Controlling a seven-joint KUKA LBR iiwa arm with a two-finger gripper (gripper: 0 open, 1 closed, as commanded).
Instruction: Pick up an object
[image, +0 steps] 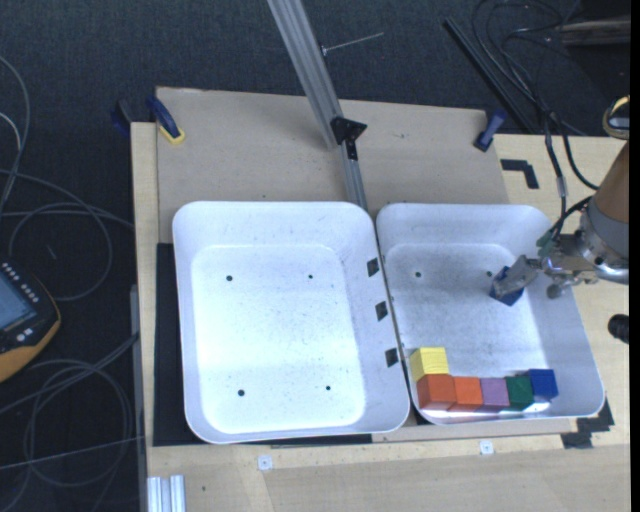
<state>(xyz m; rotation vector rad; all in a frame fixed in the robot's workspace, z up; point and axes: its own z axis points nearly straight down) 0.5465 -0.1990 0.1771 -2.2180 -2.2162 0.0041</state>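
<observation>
Nearest the camera, along the front wall of the right bin (590, 375), a row of blocks is found: an orange block (436, 391), a second orange block (468, 391), a purple block (495, 391), a green block (519, 389) and a blue block (542, 382), each touching its neighbour. A yellow block (432, 361) is set just behind the first orange block, touching it. All six are seen resting on the bin floor.

Further back, over the middle of the same bin toward its right wall, the gripper (510, 285) is held, well apart from the row. A small blue-grey form is noted at its tip; whether this is a finger pad or something carried cannot be told, and the spread of the jaws cannot be judged from this angle. No block is seen between them.

The left bin (185, 320) is noted beside the right one, and a metal pole (318, 85) rises beyond both.

Assessment: the pick is judged not yet done. Every block appears unlifted. An approach to the front row, a closing and a lift are judged to be left.
</observation>
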